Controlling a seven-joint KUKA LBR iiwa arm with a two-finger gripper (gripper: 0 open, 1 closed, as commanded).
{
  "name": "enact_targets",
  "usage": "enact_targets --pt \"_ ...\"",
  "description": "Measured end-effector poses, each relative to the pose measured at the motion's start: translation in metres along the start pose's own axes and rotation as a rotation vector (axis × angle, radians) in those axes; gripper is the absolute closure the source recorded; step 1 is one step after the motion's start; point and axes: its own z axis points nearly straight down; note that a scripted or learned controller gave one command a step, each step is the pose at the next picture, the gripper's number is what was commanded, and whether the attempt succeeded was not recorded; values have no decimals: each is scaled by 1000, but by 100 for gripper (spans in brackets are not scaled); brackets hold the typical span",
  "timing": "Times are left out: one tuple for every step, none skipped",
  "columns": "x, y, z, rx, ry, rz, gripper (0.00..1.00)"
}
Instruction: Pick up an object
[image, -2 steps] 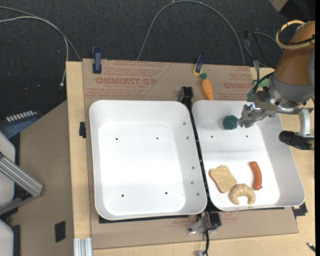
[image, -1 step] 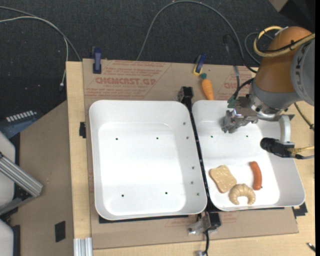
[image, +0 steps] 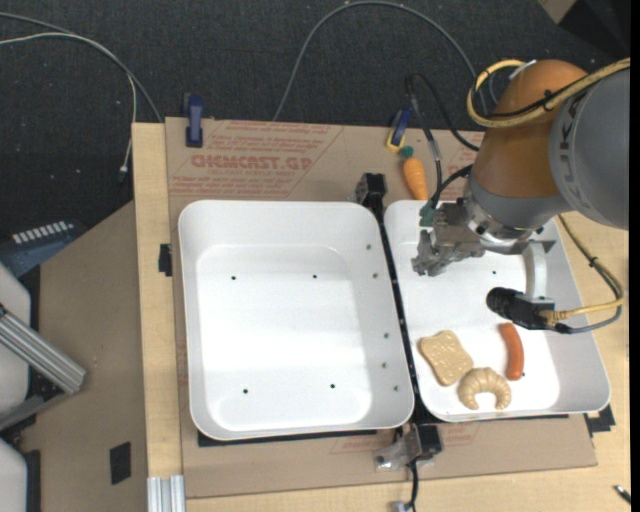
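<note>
My gripper (image: 432, 260) hangs over the back left part of the right bin (image: 580, 385), pointing down at bare bin floor, with nothing seen in it. Toward the front of that bin lie a slice of toast (image: 445, 356), a croissant (image: 485, 388) and a red-orange sausage (image: 513, 351). All three are well in front of the gripper and apart from it. An orange carrot (image: 414, 177) with a green top lies just behind the right bin's back rim.
The left bin (image: 200, 300) sits beside the right one, their rims meeting at the middle. Both rest on a cardboard sheet (image: 250, 160) on the bench. Blue clips (image: 193, 120) and cables are at the back edge. The arm's orange band (image: 520, 140) looms over the right bin's back.
</note>
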Motion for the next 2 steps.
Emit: enact_targets --pt "49 -17 -5 0 0 0 100" --pt "94 -22 -5 1 0 0 100"
